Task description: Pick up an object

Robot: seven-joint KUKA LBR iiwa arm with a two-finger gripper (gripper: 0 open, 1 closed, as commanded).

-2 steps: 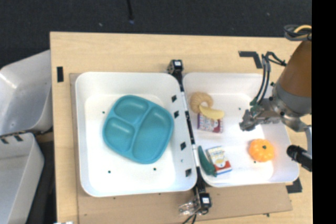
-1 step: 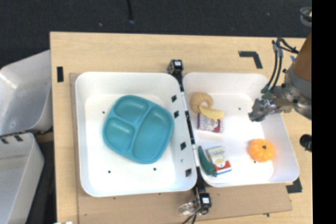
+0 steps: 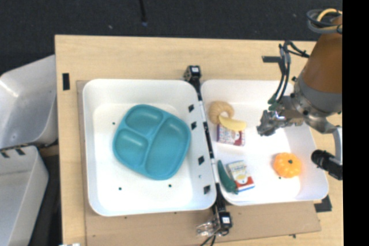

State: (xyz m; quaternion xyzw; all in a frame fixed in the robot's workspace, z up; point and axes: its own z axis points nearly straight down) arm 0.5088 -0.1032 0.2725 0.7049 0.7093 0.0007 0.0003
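Over the right bin [image 3: 300, 190], toward its right edge, the gripper [image 3: 266, 125] is hovering, carrying nothing, grip state untellable; the small orange pumpkin [image 3: 287, 165] is sitting near the front-right corner, so centring above it before descending seems wise.

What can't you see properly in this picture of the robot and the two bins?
- End effector, camera view: dark and blurred, so open or shut can't be told.
- Arm: cut off by the right edge.
- Small cartons: labels too small to read.
- Green item by the divider: partly under the lower carton, so its shape is unclear.
- Tan item: partly covered by the banana, so what it is stays unclear.
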